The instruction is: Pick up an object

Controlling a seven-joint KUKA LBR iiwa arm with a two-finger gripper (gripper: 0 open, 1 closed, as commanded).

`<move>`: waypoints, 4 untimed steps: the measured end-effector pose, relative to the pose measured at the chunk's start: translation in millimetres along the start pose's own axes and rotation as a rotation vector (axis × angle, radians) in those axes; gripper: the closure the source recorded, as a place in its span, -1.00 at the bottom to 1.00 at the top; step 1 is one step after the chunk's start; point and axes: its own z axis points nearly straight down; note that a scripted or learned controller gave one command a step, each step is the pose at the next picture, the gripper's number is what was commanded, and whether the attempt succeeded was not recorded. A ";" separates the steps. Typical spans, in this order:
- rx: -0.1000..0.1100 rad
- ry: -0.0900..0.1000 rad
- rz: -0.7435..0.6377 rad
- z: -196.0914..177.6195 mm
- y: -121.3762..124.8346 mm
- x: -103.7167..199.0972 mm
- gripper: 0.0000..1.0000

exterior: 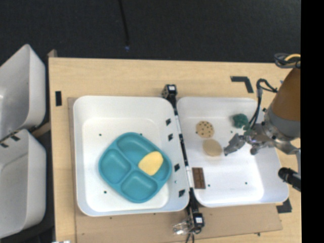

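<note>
Note the gripper (237,144) in the right bin (228,194), low beside the tan disc (212,147), placed for a grasp. You cannot tell its state. The cookie (204,129) lies near.

Dark, near-black floor (177,19) filled the upper part of the frame, matte and unlit. A thin dark cable (122,14) ran down across it from the top edge toward upper centre. Below lay a pale tan wooden bench top (126,77), flat, its far edge crossing the frame from left to right. Small black angle marks (243,82) sat on the wood at upper right, and a short black strip (58,98) at the left. Two rounded white plastic housings (17,135) stood stacked along the left edge, beside the bench, overlapping the floor. Light was even and soft, with faint shadows.
</note>
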 end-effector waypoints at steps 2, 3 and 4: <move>-0.008 -0.003 -0.001 38.9 -0.6 5.0 -1.00; -0.008 -0.003 0.000 91.7 -0.6 3.8 -1.00; -0.016 -0.004 0.007 78.0 0.9 3.0 1.00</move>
